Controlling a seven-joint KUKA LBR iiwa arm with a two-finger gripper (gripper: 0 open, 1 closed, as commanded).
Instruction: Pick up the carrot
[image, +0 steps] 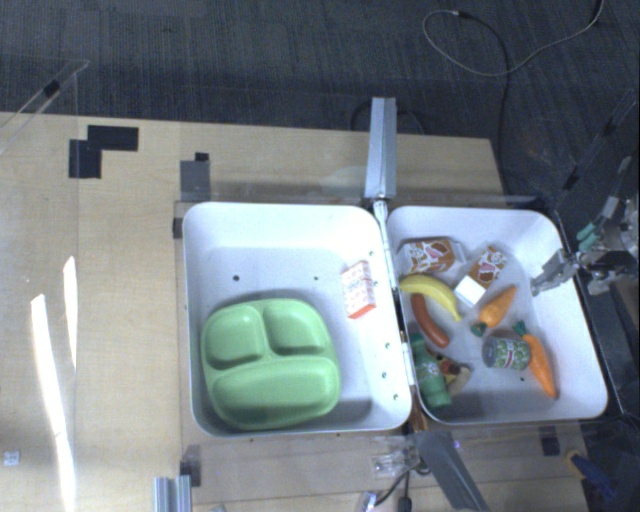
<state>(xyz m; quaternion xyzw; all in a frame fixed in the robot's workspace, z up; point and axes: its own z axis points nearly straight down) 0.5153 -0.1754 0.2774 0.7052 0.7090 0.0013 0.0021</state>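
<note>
Just carrot (541, 365) beside can (506, 353)

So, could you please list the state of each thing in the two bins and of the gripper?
gripper: at right bin's right rim, holding nothing
carrot: lying loose
second carrot: lying, tilted
banana: lying flat
can: on its side
green tray: flat in left bin
small box: leaning on the wall

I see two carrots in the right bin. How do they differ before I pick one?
The upper carrot lies beside the white block, near the banana; the lower carrot lies by the green-labelled can, closer to the bin's front right corner. The upper carrot looks shorter and slants up to the right; the lower carrot looks longer and slants down to the right. Both are orange and lie flat in the right bin.
</note>
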